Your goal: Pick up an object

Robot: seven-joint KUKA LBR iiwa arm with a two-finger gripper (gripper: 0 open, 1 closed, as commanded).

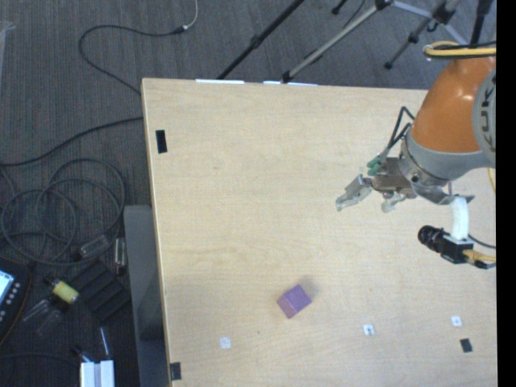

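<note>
The gripper (369, 197) hangs open and empty over the bare wooden table (242, 176), well apart from the purple block (294, 301), so nothing's lined up for a grab.

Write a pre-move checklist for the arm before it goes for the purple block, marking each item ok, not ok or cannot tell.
1. Purple block in plain sight on the wooden bench top: ok.
2. Nothing touching or crowding the block: ok.
3. Claw carrying nothing: ok.
4. Claw fingers spread: ok.
5. Claw positioned over the block: not ok; it sits up and to the right of it.
6. Claw height above the bench: cannot tell.
</note>
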